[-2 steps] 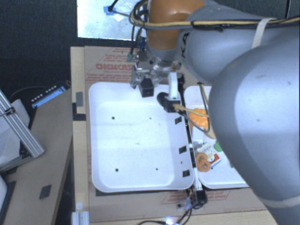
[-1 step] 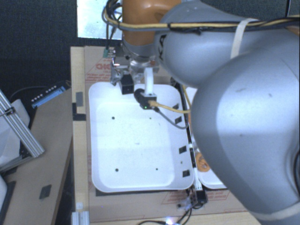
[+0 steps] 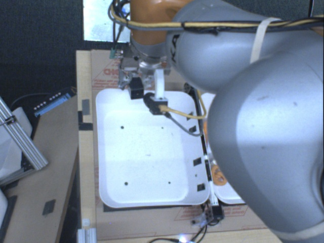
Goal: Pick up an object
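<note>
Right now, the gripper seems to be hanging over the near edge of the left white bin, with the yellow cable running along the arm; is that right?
Not quite: the camera view shows the gripper over the far edge of the left white bin, not the near one. The yellow cable does run along the arm.

Bench (image 3: 86, 135): tan board surface, red print visible near its far and near edges.
Left bin (image 3: 147, 151): shallow, white, lying flat on the bench.
Right bin (image 3: 228, 195): white, just beside the left bin, largely hidden by the arm.
Clips (image 3: 197, 162): dark, along the shared rim.
</note>
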Controlling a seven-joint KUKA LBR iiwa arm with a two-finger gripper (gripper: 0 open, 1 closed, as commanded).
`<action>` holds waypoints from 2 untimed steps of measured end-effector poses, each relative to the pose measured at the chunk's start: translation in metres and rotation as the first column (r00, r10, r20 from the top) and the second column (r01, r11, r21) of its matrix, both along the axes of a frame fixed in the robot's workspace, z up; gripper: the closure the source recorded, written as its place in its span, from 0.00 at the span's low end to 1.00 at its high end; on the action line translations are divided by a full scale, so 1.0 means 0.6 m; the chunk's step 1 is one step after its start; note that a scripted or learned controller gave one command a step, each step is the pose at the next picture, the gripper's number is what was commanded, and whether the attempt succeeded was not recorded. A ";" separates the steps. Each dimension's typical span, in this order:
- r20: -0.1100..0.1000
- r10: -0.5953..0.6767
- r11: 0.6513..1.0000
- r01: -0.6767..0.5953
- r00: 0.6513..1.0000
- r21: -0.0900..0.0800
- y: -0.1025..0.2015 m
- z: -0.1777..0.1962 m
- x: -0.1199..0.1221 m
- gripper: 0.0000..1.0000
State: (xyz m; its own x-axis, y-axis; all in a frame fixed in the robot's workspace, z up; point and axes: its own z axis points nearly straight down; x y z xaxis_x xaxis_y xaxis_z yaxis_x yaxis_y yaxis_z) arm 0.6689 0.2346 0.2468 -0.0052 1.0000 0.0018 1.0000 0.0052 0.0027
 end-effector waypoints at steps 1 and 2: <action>0.001 0.000 1.000 0.000 1.000 -0.001 -0.001 0.017 0.000 1.00; 0.000 0.001 1.000 -0.001 1.000 -0.002 0.000 0.022 0.000 1.00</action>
State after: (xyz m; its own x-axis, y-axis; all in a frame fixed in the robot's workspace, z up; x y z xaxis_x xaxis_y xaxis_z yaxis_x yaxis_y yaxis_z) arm 0.6688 0.2344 0.2599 -0.0060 1.0000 0.0000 1.0000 0.0060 0.0024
